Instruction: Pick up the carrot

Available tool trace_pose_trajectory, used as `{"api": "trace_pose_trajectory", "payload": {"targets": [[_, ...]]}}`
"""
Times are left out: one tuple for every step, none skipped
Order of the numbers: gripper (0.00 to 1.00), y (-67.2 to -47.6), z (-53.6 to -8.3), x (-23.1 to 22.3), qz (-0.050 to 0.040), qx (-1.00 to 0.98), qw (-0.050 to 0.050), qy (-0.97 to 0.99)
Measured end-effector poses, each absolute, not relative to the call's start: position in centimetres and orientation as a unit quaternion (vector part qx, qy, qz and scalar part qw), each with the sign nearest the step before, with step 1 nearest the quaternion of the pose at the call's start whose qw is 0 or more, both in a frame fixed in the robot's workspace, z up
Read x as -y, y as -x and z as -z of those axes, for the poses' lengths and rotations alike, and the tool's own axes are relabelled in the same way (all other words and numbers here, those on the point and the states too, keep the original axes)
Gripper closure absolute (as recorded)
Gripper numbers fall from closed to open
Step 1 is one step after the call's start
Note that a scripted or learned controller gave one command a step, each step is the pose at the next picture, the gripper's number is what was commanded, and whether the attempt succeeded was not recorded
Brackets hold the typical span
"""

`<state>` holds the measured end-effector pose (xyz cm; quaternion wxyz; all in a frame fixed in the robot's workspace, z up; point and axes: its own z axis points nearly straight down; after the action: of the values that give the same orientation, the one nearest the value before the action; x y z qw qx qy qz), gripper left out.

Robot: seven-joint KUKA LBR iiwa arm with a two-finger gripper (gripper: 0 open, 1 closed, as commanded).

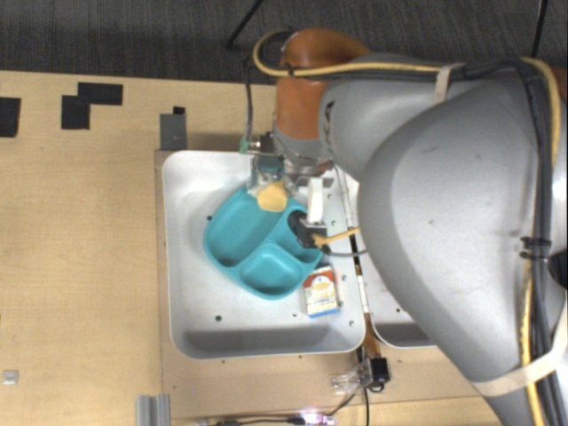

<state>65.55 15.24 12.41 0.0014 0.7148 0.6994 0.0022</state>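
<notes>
Grey arm with orange band [306, 87] is reaching in from the right over the left shallow white bin [191, 273]. Gripper [269, 177] is hanging above the bin's upper middle; its state cannot be told from this angle.

Teal plastic tray with divided compartments [253, 247] is lying tilted in the bin's centre. A pale yellow rounded lump [272, 198] is sitting at the tray's upper edge, right under the gripper; whether it is being gripped cannot be told. Whether this lump is the carrot cannot be told either.

Small white carton with an orange-red panel and blue lower band [321, 293] is lying just beside the tray's lower right corner. Its print is too small to read.

The right white bin [399, 334] is showing as a sliver beneath the arm. Both bins are resting on the tan surface [80, 264].
</notes>
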Motion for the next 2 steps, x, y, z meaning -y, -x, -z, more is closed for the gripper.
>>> {"api": "trace_pose_trajectory", "payload": {"targets": [[1.0, -67.36, -11.36, -12.09, -0.0063, -0.76, -0.003, -0.65], [1.0, -66.75, -11.09, -12.99, -0.0097, -0.674, 0.002, -0.738]]}}
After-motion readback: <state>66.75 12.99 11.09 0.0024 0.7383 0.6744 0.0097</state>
